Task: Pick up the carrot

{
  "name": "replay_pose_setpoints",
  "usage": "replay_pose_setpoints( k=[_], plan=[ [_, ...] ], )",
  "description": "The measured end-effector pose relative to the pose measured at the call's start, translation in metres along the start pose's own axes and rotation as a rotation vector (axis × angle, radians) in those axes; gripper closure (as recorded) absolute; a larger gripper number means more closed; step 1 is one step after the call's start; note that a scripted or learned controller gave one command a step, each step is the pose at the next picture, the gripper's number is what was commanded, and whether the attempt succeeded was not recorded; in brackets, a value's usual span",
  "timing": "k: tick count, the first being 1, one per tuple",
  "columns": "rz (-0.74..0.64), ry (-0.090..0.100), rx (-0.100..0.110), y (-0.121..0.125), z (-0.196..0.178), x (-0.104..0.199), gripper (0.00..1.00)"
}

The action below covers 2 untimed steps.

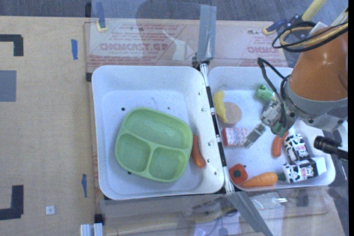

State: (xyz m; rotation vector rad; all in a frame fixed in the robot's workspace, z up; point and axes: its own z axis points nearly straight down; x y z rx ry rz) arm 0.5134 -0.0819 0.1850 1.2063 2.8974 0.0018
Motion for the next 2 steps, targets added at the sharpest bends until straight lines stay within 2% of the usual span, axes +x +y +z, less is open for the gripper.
replay_pose_setpoints(
  k=[1, 2],
  plan=[
    [-0.073, 0.001, 0.001, -0.05, 0.068, -0.002, 0.0],
    [-0.15, -0.008, -0.006, -0.079, 0.097, -0.037, 0.0]
  ],
)
